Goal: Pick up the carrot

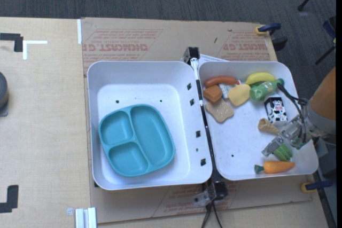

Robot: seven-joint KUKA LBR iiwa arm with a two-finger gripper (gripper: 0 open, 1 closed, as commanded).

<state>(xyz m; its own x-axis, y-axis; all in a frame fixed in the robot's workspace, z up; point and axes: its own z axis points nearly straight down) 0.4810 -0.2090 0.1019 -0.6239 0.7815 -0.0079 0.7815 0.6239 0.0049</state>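
The carrot (278,166), orange with a green stub at its left end, lies flat against the front wall of the right bin (235,165), near the front right corner. My gripper (282,139) hangs just behind and above it, reaching in from the right with its metal fingers (271,147) spread apart. It looks open, with nothing between the fingers. A small green toy (284,153) sits between the gripper and the carrot.
The right bin also holds a banana (260,78), a sausage (220,81), a green bottle (264,89), toast (220,111), a cow-patterned carton (276,110) and a tan piece (267,125). In the left bin lies a teal divided plate (137,139).
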